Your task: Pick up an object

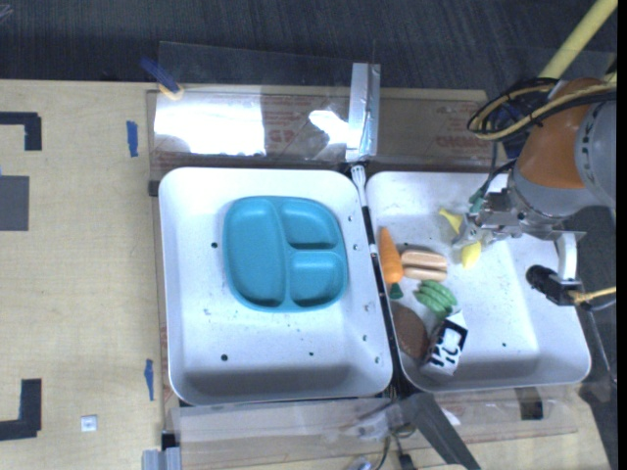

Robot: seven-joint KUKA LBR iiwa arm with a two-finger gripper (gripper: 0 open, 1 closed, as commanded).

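Note:
My gripper is low over the upper middle of the right bin. Yellow pieces show on both sides of it, one to the upper left and one just below; whether they are one object is unclear. To its left lie an orange carrot and a hot dog in a bun. Below those are a green leafy toy, a brown oval piece and a black-and-white object.
The left bin holds a blue divided plate. The grey arm with its orange band comes in from the right over the right bin's top corner, with yellow and black cables above. The bins' shared wall runs beside the carrot.

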